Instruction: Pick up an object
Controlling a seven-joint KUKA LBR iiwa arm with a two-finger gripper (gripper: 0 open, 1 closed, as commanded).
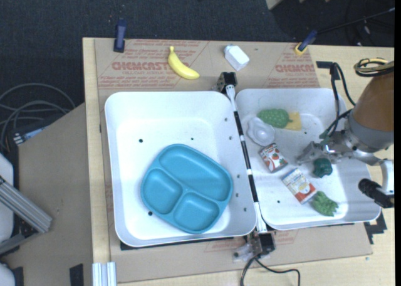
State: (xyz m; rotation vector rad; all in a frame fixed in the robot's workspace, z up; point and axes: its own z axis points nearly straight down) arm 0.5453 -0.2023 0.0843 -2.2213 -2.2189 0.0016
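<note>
My gripper [315, 151] hangs low over the right part of the right bin [313, 98]. A small dark teal object [322, 167] lies just below it, close to the gripper's tip; I cannot tell if they touch. To the left lie a red and white carton [271, 157] and a second small carton [298, 185]. A green leafy toy [324, 204] rests near the bin's front right corner. Toward the back sit a green fuzzy object [273, 116], a yellow piece [293, 120] and a clear plastic item [260, 132].
The left bin [125, 121] holds a blue divided plate [187, 187]. On the bench behind the bins lie a banana [181, 65] and a small white block [237, 58]. The arm's orange band [378, 104] stands over the right bin's right edge.
</note>
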